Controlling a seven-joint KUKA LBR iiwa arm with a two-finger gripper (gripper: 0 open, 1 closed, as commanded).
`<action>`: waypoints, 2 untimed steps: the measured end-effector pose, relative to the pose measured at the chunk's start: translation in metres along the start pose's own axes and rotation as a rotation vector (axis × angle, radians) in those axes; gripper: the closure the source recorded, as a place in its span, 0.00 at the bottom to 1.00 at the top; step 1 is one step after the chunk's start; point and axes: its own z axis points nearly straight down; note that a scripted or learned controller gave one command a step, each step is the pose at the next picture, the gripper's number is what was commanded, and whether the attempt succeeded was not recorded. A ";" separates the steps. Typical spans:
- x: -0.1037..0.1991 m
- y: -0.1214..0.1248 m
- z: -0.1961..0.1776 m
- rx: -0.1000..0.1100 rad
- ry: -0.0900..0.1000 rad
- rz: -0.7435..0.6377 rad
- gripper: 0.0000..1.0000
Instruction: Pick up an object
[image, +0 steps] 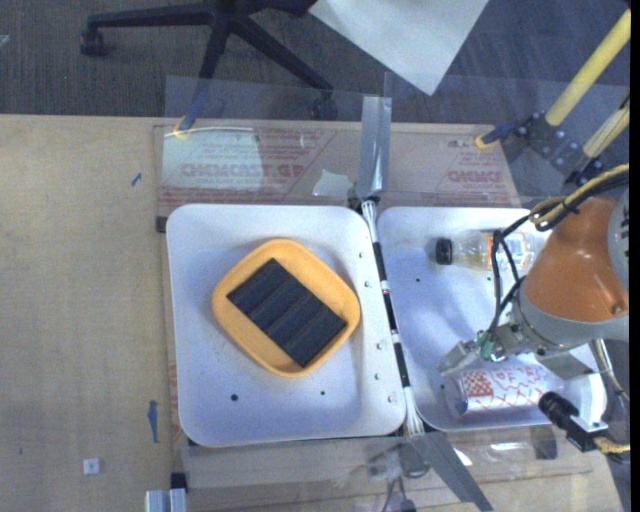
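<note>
**Gripper low over the right bin, next to a patterned tube**

Pale wooden bench (80, 300) across most of the frame, dark carpet along the top edge. Two shallow white bins side by side on the bench: left bin (200, 400) at centre, right bin (420, 300) toward the right edge.

Gripper (478, 352) down in the lower part of the right bin, at the end of the grey arm with its orange band (575, 270), coming in from the right edge. Open or closed: cannot tell from this angle. Nothing seen clamped in it.

Just below and to the right of the gripper, a red-and-white patterned tube (500, 388), lying on its side along the lower wall of the right bin. Touching the gripper or merely beside it: cannot tell.

Higher in the same bin, well apart from the gripper, a clear bottle (470, 250) with a dark cap, lying flat with the cap pointing left.

In the middle of the left bin, a yellow dish (285, 305) with a black ribbed insert, turned diagonally.

Beyond the bins, clear panels with red lettering (230, 170). At upper left, an office chair base (230, 40). At top centre, a white sheet (400, 35). At upper right, a yellow pole (595, 60).
</note>
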 end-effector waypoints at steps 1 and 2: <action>0.010 0.004 0.024 0.000 0.003 0.141 0.00; 0.009 0.005 0.014 -0.006 0.001 0.143 1.00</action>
